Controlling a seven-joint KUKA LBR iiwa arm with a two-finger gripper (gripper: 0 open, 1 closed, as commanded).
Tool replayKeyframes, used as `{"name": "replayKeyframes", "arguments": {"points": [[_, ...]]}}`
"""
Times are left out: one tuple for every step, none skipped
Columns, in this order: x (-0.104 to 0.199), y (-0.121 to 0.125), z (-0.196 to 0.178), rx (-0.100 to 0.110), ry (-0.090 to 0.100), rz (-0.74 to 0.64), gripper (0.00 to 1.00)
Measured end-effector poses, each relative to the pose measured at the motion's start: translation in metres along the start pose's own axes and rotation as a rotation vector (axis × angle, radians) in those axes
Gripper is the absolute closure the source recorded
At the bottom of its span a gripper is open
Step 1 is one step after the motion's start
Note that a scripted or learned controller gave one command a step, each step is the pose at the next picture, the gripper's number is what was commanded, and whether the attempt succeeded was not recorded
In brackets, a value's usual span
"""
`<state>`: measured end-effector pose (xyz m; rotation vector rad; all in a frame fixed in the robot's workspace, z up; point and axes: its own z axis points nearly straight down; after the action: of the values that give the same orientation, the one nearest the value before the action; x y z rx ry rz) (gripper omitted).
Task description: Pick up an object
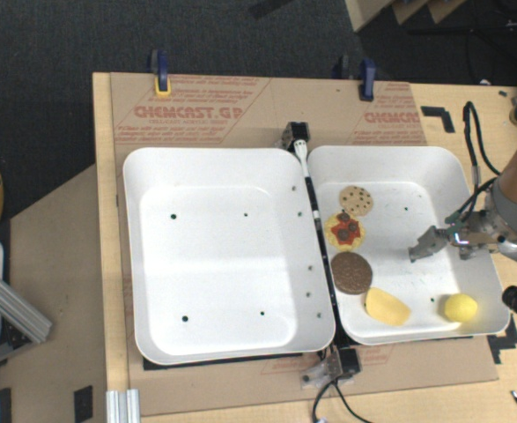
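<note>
Now, at the gripper [417, 251]: sits low over a bare patch of the right bin [417, 170], reaching in from the arm's side. Impossible to tell whether spread or closed, from this slant. Nothing visibly caught in it.

Nearest, below and a little ahead of the tip: a yellow wedge [387, 307], lying flat. Ahead and slightly below: a brown disc [352, 272], also flat, just beside the wedge. Below and back toward the arm: a small yellow ball [460, 307], near the bin's lower rim. Further ahead: a red-and-yellow piece [344, 230], seemingly touching the disc's upper edge. Furthest of the 5, ahead and up: a speckled cookie [356, 201]. Beyond all of these, past the divider: the left bin [214, 170].

Likely troubles, judged from this layout:
- Closing on bare floor, given no object directly under the tip.
- Skidding off the disc or cookie; both probably too thin and flat for a firm pinch.
- Nudging the ball, so rolling it against the rim.
- Catching 2 items at once where disc and red-and-yellow piece crowd together.
- Scraping the bin floor on too deep a descent.
</note>
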<state>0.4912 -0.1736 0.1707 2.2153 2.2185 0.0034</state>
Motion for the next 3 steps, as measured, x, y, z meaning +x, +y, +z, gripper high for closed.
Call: {"name": "replayKeyframes", "arguments": {"points": [[0.007,0.022,0.091,0.010,0.005,0.000,0.00],[0.004,0.108,0.086,-0.002,0.000,-0.003,0.00],[0.051,0.160,0.086,-0.001,0.002,-0.004,0.00]]}}
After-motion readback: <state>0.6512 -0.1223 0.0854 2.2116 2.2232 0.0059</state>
